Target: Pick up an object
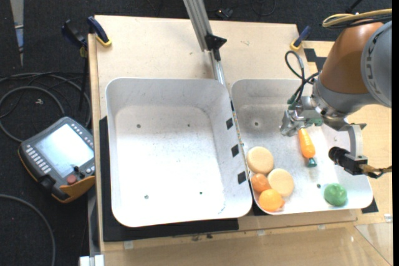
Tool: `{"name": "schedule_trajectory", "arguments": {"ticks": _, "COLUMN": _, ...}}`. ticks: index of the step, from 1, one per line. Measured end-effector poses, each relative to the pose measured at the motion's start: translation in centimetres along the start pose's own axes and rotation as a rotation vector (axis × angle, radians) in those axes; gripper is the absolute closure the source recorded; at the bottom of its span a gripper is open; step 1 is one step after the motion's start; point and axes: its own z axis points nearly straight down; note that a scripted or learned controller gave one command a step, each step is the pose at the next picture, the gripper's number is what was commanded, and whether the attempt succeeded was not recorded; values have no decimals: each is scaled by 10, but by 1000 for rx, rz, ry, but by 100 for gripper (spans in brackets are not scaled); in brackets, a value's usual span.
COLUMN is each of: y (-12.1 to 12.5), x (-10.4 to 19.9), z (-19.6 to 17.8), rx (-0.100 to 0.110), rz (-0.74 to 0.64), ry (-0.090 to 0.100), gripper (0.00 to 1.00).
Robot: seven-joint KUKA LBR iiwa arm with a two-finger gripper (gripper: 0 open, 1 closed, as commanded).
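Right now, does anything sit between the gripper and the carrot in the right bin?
Nothing visible does. The gripper hangs just left of the carrot's upper end, with bare bin floor around them; the other toys lie lower in the bin.

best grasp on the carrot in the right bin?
Probably across the carrot's orange mid-body, coming straight down, fingers closing across its narrow width. It lies flat, long axis running up and down the camera view, green tip nearest; the bin floor on both sides looks free.

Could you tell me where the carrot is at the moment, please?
The carrot lies in the right bin, towards its right side, just below the gripper. The round cream piece lies to its left and the green ball nearer the front right corner.
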Motion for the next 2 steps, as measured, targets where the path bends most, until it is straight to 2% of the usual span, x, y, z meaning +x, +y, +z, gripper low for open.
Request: {"name": "schedule_trajectory", "arguments": {"ticks": 2, "y": -3, "x": 1, "z": -114, "rx": -2, "rz": 0, "ry": -1, "gripper": 100}}
